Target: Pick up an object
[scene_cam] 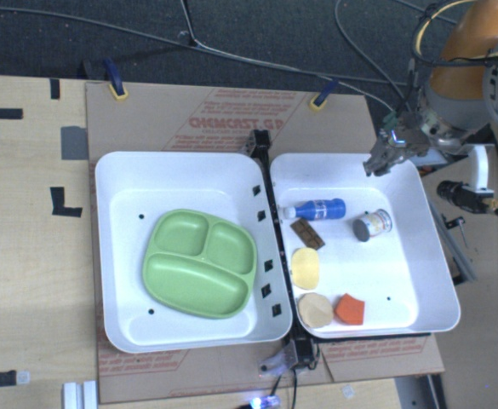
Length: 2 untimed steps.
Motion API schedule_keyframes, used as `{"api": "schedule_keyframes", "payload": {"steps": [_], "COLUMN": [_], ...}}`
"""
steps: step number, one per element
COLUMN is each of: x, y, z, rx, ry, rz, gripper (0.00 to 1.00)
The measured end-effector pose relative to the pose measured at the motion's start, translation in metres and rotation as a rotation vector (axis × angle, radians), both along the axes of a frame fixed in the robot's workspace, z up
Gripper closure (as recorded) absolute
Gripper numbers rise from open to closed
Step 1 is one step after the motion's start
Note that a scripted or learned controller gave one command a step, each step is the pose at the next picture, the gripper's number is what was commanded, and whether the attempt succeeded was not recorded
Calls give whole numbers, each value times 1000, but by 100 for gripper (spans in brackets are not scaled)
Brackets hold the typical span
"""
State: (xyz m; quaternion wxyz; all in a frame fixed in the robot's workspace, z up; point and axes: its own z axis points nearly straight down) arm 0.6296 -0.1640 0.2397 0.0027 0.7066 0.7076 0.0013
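Observation:
My gripper [383, 162] hangs over the far right corner of the right bin [432, 254], with nothing visible between its fingers. Below it in that bin lie a blue bottle with a white cap [316, 210], a small grey and white can [372, 225], a brown bar [306, 233], a pale yellow oval piece [306, 268], a tan round piece [315, 310] and an orange block [349, 309]. The can is the nearest object to the gripper, a little in front of it.
The left bin [117, 186] holds a green divided plate [201, 262]. A black divider with clips [270, 237] runs between the bins. Both bins sit on a cardboard sheet [223, 113]. Cables [231, 54] cross the dark floor behind.

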Motion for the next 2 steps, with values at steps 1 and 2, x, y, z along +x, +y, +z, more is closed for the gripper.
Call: {"api": "schedule_keyframes", "payload": {"steps": [1,2], "x": [1,-12], "y": [0,60], "z": [44,42], "rx": [0,3], "ry": [1,6], "rz": [1,5], "gripper": [100,100]}}
